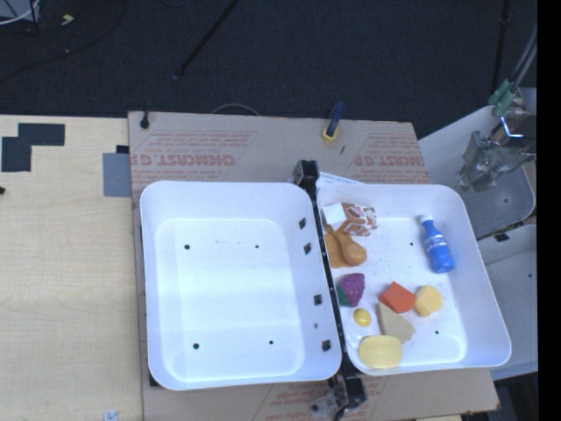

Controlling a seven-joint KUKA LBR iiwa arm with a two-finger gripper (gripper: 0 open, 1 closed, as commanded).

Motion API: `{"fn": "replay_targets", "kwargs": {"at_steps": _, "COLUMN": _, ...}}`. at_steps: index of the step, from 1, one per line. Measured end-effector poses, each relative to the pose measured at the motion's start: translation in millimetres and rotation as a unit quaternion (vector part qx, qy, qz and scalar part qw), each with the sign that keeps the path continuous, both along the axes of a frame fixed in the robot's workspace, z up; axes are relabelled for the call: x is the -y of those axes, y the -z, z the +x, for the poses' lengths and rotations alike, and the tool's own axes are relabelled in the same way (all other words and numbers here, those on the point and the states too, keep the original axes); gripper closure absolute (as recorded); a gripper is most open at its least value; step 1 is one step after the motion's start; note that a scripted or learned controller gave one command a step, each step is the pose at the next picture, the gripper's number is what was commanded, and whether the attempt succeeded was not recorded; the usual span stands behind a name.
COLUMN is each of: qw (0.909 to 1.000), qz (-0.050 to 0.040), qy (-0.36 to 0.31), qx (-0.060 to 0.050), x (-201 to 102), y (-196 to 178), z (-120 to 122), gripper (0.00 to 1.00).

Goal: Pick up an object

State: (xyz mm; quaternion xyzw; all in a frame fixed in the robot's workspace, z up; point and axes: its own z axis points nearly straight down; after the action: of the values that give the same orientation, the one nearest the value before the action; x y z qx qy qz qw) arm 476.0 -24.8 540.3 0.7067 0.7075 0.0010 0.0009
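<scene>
Hard to read: at 2 o'clock, off the bins, you had a grey metal assembly that looked like the gripper [487, 158]; whether it was clenched or released, I could not tell (too small and cluttered).
Cut off: the clamp hardware at 6 o'clock ran out of the view's bottom edge.
Overlaps: in the right bin [491, 323], a tan block [398, 326] lay partly under an orange block [398, 297] and touched a yellow oval [379, 352]; a white cube [333, 214] sat against a red-and-white patterned piece [360, 220], whose shape you could not settle.
Task things: all lay in the right bin, crowded toward its 9 o'clock wall, among them a brown piece [344, 249], a purple lump [351, 288] and a small yellow ball [362, 317].
Edges: the blue bottle [436, 246] stood apart at the bin's 2 o'clock; a yellow round piece [429, 301] sat just beside the orange block.
Open room: the right bin's 4 o'clock corner and the left bin [162, 235] showed you bare white floor.
</scene>
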Motion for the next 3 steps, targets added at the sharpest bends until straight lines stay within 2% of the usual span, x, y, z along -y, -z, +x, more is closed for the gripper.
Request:
{"fn": "replay_targets", "kwargs": {"at_steps": 1, "qw": 1.0000, "qz": 0.0004, "qy": -0.002, "qx": -0.004, "x": -65, "y": 18, "z": 0, "gripper": 1.00}}
{"fn": "replay_targets", "kwargs": {"at_steps": 2, "qw": 1.0000, "qz": 0.0008, "qy": -0.004, "qx": -0.002, "x": -163, "y": 3, "z": -1, "gripper": 1.00}}
{"fn": "replay_targets", "kwargs": {"at_steps": 3, "qw": 1.0000, "qz": 0.0002, "qy": -0.003, "qx": -0.003, "x": -235, "y": 4, "z": -1, "gripper": 1.00}}
